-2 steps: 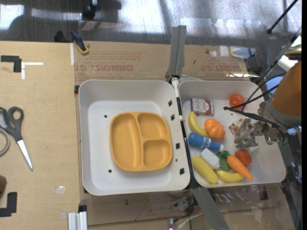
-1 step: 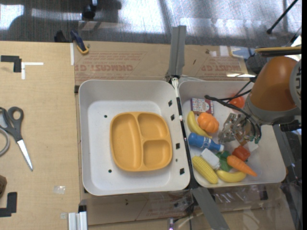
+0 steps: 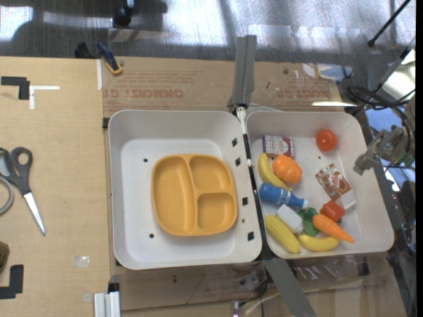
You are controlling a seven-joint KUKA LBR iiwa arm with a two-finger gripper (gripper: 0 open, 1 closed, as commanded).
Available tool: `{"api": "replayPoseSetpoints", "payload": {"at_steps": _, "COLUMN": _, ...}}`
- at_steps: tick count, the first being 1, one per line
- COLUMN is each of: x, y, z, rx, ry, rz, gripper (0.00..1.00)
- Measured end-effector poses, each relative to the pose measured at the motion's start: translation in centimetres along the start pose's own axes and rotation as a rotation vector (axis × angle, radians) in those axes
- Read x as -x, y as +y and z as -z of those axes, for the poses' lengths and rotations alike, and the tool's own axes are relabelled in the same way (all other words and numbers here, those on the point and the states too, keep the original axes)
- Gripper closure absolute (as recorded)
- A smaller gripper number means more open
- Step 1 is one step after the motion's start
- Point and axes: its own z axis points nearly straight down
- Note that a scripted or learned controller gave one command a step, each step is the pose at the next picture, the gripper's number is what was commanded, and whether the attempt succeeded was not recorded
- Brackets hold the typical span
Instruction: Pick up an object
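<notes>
The right bin [image 3: 365, 132] holds several toy foods: a red tomato [image 3: 325, 139], a small printed box [image 3: 277, 144], an orange pumpkin [image 3: 287, 169] on a banana [image 3: 266, 172], a blue bottle [image 3: 280, 195], a snack packet [image 3: 333, 181], a red pepper [image 3: 332, 211], a carrot [image 3: 334, 228], a corn cob [image 3: 282, 234] and a second banana [image 3: 318, 243]. My gripper [image 3: 369, 160] hangs over the bin's right rim, to the right of the snack packet and apart from every toy. Nothing is seen in it.
The left bin [image 3: 125, 177] carries a yellow divided plate [image 3: 195, 194]. Scissors [image 3: 24, 183] lie on the bench at far left. Cables and a stand crowd the upper right corner beyond the bins.
</notes>
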Motion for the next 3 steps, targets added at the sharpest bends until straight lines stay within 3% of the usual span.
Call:
{"api": "replayPoseSetpoints", "payload": {"at_steps": 1, "x": -5.1, "y": -3.1, "z": -14.7, "rx": 0.0, "ry": 0.002, "rz": -0.284, "gripper": 1.0}}
{"api": "replayPoseSetpoints", "payload": {"at_steps": 2, "x": -9.2, "y": 2.2, "z": -14.7, "rx": -0.003, "ry": 0.006, "rz": -0.637, "gripper": 1.0}}
{"api": "replayPoseSetpoints", "payload": {"at_steps": 3, "x": -10.9, "y": 3.9, "z": -14.8, "rx": -0.005, "ry": 0.005, "rz": -0.907, "gripper": 1.0}}
